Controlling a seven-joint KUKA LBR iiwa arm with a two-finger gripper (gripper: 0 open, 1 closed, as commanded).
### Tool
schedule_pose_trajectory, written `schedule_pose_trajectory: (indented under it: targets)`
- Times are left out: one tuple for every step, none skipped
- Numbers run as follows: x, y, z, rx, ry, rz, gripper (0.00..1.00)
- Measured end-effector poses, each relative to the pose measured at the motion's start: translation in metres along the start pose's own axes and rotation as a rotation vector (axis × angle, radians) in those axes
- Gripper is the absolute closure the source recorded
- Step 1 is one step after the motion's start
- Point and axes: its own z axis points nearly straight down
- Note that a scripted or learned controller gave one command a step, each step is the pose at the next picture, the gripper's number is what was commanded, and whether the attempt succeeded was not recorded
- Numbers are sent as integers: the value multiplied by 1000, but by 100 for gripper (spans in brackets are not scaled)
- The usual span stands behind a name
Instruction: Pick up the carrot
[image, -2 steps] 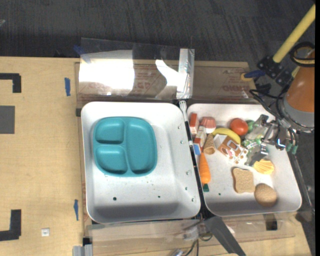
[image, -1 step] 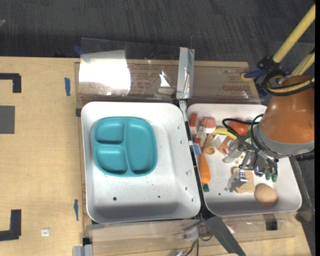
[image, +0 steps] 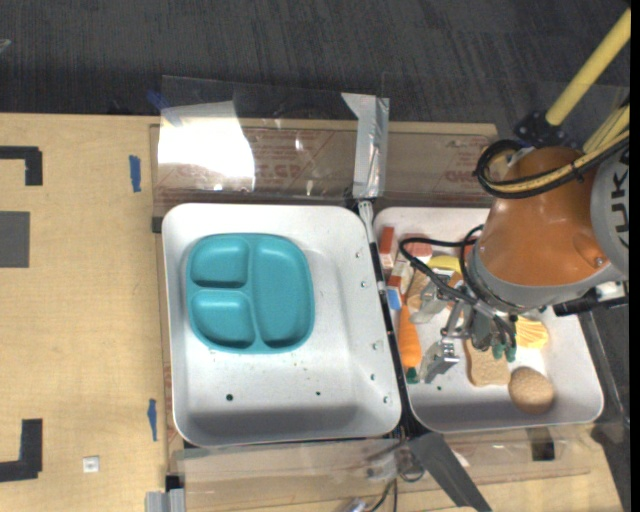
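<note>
The orange carrot (image: 409, 340) lies along the left wall of the right bin (image: 580, 400), pointing roughly front to back. My gripper (image: 468, 354) hangs just right of it, under the orange wrist band, over the middle of that bin. Its fingers (image: 439, 360) stand apart, so it is open, and nothing is held between them. The left fingertip is a short way right of the carrot's near end and apart from it. The arm hides part of the bin's middle.
Under and right of the gripper lie a bread slice (image: 487, 370), a brown round item (image: 531, 388) and a yellow piece (image: 532, 333). More small items crowd the right bin's back left (image: 415, 262). The left bin (image: 330, 400) holds a teal divided plate (image: 250, 290).
</note>
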Motion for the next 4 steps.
schedule_pose_trajectory:
  targets:
    - [11, -40, 0, 2, 0, 133, 0]
    - [-43, -66, 72, 2, 3, 14, 0]
    - [-7, -121, 95, 3, -9, -77, 0]
    - [-11, -120, 82, 4, -21, -79, 100]
